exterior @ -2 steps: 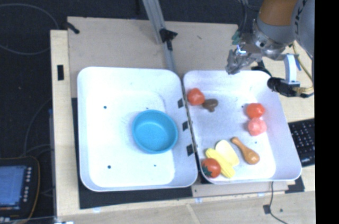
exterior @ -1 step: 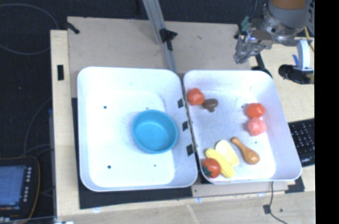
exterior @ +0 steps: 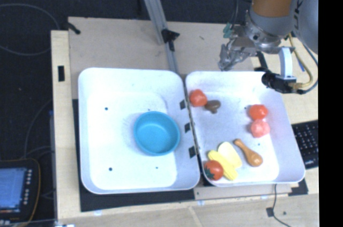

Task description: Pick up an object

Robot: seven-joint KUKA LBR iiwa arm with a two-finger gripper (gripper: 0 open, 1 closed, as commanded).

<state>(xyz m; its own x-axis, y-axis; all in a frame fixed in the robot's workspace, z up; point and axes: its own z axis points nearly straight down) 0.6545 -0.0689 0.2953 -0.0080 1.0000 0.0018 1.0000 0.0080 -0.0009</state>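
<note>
Objects for picking lie in the right-hand white bin [exterior: 284, 164], lower right of the frame. Nearest the bottom edge sit a red tomato-like piece [exterior: 214, 169] and, touching it, a yellow banana-like bunch [exterior: 227, 159], with a brown drumstick-shaped piece [exterior: 248, 153] just beside them. Farther up, two red-pink rounded pieces [exterior: 259, 119] rest one above the other near the bin's right side. Toward the bin's upper left, a red ball [exterior: 198, 97] lies next to a small brown lump [exterior: 213, 106]. The left-hand white bin [exterior: 102, 167] holds a blue bowl [exterior: 156, 132] near its centre. Both bins rest on the pale worktop [exterior: 115, 43]. At upper right, the gripper [exterior: 229, 59] hangs above the right bin's far rim, grasping nothing; whether it is released or clenched cannot be told.
</note>
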